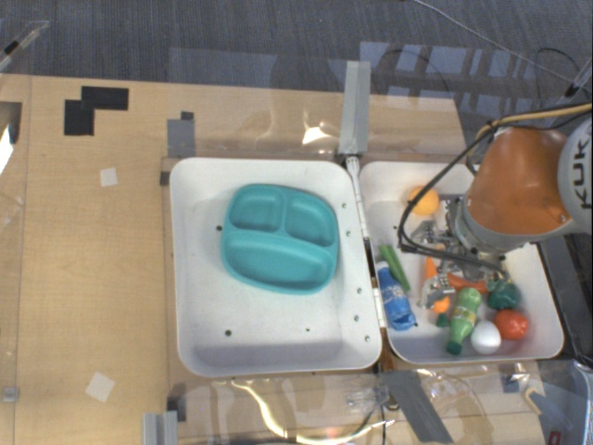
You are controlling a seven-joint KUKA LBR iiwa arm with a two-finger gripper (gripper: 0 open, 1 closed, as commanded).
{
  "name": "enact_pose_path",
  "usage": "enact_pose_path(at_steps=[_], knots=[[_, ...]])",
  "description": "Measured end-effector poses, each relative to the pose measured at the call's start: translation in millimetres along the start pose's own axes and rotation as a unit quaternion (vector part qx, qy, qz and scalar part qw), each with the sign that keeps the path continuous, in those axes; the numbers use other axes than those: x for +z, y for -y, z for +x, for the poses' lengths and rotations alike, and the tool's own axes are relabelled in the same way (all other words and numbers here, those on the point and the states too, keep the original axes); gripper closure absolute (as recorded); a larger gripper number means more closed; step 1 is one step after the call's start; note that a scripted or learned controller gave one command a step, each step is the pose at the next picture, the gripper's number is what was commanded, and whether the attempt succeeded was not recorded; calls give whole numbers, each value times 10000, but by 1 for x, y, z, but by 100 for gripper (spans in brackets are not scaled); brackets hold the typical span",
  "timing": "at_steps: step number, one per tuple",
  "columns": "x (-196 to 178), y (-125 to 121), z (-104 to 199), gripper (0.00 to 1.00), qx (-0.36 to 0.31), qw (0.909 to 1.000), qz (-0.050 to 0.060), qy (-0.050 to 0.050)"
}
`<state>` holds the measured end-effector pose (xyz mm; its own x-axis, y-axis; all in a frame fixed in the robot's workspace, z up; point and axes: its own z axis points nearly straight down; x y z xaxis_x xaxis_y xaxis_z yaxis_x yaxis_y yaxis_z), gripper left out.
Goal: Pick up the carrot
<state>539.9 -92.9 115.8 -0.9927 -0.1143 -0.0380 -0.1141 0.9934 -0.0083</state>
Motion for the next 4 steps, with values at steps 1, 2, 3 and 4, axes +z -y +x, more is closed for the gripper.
enact_pose_path(at_steps=[1, 2, 3, 4], knots=[[26, 7, 7, 0, 1247, 9921, -13, -119], [12, 8, 3, 100, 1228, 9924, -8, -58], [-74, -60, -41, 100, 1058, 9943, -35, -93], [-70, -56, -39, 0, 1088, 9940, -25, -135]])
